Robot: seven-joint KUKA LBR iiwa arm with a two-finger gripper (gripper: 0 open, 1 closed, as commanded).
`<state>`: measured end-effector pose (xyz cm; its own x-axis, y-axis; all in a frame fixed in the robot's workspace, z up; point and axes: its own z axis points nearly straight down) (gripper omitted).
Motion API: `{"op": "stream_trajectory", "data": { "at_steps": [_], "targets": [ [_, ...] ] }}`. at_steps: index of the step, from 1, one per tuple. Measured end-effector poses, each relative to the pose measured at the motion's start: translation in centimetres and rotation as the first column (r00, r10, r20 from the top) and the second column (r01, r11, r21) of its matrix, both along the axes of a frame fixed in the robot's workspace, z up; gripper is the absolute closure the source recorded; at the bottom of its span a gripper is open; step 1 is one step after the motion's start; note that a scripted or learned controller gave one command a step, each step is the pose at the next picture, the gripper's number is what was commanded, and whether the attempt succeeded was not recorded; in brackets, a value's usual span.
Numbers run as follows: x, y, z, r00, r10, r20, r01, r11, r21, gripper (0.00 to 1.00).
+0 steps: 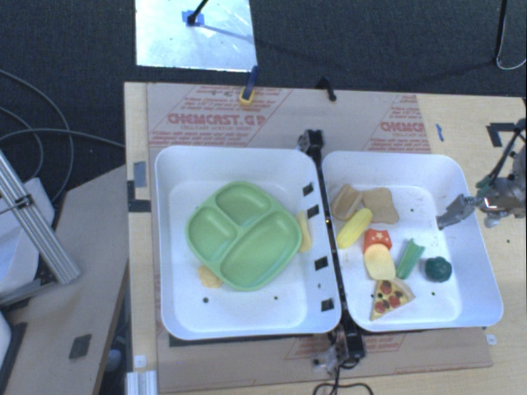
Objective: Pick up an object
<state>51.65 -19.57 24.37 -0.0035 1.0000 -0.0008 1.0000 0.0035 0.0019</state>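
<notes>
The right bin (461,307) holds several toy foods. Two brown bread pieces (364,201) lie at its back, with a yellow corn-like piece (354,227) just in front of them. Below those are a red piece (378,239) and a yellow slice (380,262). A green stick (409,257), a dark green round piece (437,268) and a pizza slice (389,297) lie toward the front. My gripper (453,214) hangs over the bin's right side, above and to the right of the green stick, apart from every food piece. Nothing shows in its grasp.
The left bin (177,319) holds a green divided plate (244,235). Yellow pieces poke out from under the plate at its right edge (306,232) and its lower left (210,277). A black divider with clips (324,229) runs between the bins. A shiny metal sheet (196,21) lies beyond the bench.
</notes>
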Motion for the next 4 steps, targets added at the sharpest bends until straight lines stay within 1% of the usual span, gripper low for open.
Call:
{"op": "stream_trajectory", "data": {
  "at_steps": [1,2,3,4],
  "targets": [
    [-3.1,2.2,-12.9,1.000,-0.002,-0.006,0.002,1.000,0.002,0.00],
    [-2.3,9.8,-15.9,1.000,0.007,-0.004,-0.006,1.000,0.005,0.00],
    [0.5,16.3,-5.3,1.000,0.010,0.012,-0.010,1.000,0.003,0.00],
    [-3.1,25.6,-6.0,1.000,0.010,-0.001,-0.010,1.000,0.005,0.00]
  ]
}}
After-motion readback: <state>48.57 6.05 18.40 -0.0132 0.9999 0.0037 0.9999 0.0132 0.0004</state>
